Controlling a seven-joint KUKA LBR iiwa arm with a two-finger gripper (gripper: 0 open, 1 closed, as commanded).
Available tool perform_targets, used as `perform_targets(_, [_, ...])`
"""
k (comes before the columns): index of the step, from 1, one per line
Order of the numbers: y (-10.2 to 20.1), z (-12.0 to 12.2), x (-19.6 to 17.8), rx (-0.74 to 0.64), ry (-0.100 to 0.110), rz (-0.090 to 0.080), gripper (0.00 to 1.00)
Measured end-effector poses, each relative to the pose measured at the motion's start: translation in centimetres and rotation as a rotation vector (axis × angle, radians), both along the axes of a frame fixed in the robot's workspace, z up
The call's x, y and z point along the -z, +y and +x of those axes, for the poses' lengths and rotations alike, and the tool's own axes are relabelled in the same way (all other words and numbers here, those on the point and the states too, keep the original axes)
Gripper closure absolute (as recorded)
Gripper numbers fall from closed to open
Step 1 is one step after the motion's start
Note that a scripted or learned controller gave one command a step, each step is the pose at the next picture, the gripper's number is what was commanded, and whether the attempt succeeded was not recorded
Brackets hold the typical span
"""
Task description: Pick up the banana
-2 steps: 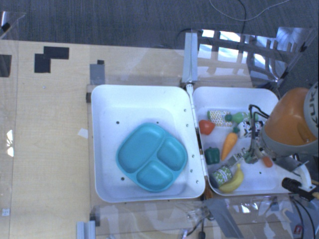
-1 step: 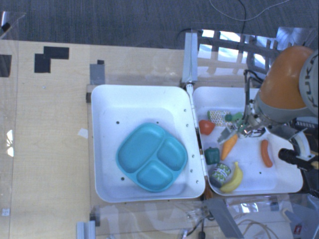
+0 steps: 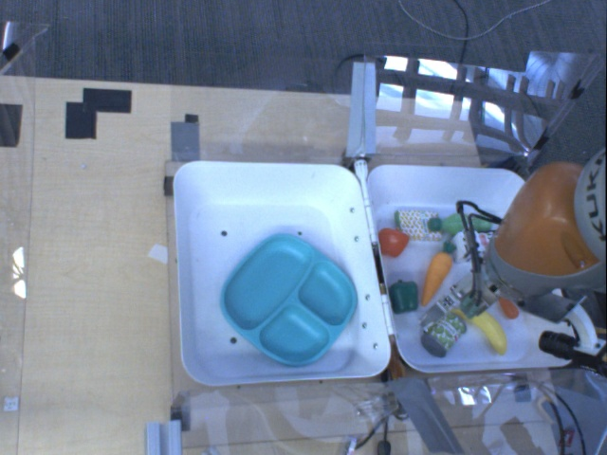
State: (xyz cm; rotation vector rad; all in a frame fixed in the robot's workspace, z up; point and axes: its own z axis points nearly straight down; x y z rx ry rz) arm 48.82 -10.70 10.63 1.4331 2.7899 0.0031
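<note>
Two white bins side by side on wooden bench (image 3: pixel 85 282). Left bin (image 3: pixel 204 207) carrying a teal sectioned plate (image 3: pixel 289 299), three compartments, lying a bit toward the near right of the bin floor. Right bin (image 3: pixel 413 188) cluttered: red tomato-like piece (image 3: pixel 393 243) near the divider, dark green pepper-like piece (image 3: pixel 404 296) just below it, orange carrot (image 3: pixel 436 276) slanted in the middle, small patterned packet (image 3: pixel 415 222) and green item (image 3: pixel 449 224) toward the far side, grey-green can-like object (image 3: pixel 442 331) near the front wall. Banana (image 3: pixel 489 331) yellow, lying flat in right bin near the front, just right of the can, tilted diagonally. Grey arm (image 3: pixel 550 230) with orange band reaching in from the right, over the right bin. Gripper (image 3: pixel 468 299) low over the bin floor, just up-left of the banana, between carrot and banana. Can't tell how wide the gripper is; too small and cluttered. Nothing visibly held; banana on the bin floor.
</note>
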Motion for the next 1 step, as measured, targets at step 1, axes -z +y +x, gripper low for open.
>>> perform_targets(1, [-0.74, 0.22, 1.70, 0.009, -0.007, 0.000, 0.00])
